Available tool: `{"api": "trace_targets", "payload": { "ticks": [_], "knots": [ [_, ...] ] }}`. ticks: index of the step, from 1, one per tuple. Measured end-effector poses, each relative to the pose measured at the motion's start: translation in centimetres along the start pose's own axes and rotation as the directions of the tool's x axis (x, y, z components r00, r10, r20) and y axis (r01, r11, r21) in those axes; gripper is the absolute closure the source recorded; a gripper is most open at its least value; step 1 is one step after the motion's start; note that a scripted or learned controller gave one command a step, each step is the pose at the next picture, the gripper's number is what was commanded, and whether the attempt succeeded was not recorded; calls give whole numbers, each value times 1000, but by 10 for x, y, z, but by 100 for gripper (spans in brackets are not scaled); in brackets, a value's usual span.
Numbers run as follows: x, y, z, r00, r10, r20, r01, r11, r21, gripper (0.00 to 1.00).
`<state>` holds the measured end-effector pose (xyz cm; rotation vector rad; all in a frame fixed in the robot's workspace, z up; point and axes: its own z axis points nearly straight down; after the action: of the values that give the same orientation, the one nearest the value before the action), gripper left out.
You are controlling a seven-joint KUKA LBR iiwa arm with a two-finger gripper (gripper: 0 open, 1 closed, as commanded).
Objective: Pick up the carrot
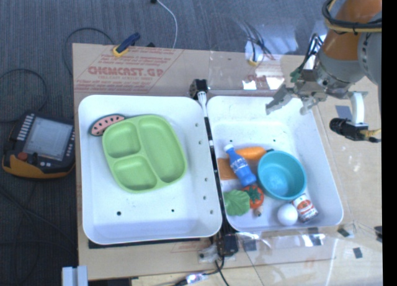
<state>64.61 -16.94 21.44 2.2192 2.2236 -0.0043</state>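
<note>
The carrot (251,152) is a small orange piece lying in the right bin (322,154), between a blue bottle (239,165) and a blue bowl (281,175). My gripper (290,103) hangs over the far edge of the right bin, above and to the right of the carrot and well apart from it. Its two grey fingers are spread open with nothing between them.
The left bin (93,173) holds a green divided plate (143,151) and a watermelon slice (102,123). Beside the carrot lie a green leafy toy (237,203), a red toy (256,198), a white ball (287,214) and a small can (303,207). A handheld pendant (38,146) lies at far left.
</note>
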Motion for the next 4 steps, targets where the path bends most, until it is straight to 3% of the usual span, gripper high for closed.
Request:
{"api": "trace_targets", "payload": {
  "ticks": [1,2,3,4],
  "knots": [
    [5,-58,117,1000,-5,-2,5,1000,3,0],
    [5,-56,107,1000,-6,0,6,1000,-1,100],
    [5,-56,107,1000,-5,0,5,1000,-1,0],
    [63,-106,123,1000,-4,8,4,1000,-21,0]
  ]
}}
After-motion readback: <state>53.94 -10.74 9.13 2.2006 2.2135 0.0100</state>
